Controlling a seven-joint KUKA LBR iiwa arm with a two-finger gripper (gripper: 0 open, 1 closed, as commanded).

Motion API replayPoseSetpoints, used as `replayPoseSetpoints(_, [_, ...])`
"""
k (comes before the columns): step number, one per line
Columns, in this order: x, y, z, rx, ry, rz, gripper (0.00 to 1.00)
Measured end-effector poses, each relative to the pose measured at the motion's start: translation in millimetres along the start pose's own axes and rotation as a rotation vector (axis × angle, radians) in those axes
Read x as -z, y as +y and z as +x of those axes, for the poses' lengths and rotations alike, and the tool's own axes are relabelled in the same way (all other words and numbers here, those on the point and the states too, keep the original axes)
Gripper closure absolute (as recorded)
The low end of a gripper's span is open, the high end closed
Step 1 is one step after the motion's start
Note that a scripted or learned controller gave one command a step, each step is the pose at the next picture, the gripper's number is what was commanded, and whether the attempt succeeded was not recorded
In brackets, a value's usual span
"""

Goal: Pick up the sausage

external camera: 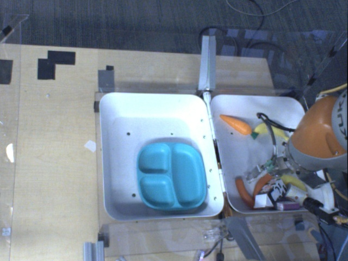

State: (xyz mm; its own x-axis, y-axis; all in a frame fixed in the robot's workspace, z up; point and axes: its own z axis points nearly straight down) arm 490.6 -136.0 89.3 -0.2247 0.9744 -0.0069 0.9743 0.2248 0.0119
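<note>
Where visible, jaws beside sausage [243, 192]

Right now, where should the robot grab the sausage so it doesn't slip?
Probably around the middle of the sausage, coming straight down from above. It lies flat near the front-left corner of the right bin, long and thin, so the hand should close across its narrow width. Its left side is open; its right end crowds against other toys and the bin wall is close in front.
</note>
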Motion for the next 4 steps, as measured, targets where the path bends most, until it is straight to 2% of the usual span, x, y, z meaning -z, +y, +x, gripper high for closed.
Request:
replayPoseSetpoints(1, [0,35,12,-0.023,0.001,-0.001,0.00])
replayPoseSetpoints(2, [0,-5,-22,-0.059,0.000,-0.001,0.00])
replayPoseSetpoints(3, [12,-1,-22,-0.053,-0.002,-0.009,1.00])
replayPoseSetpoints(4, [2,18,34,-0.275,-0.002,-0.006,1.00])
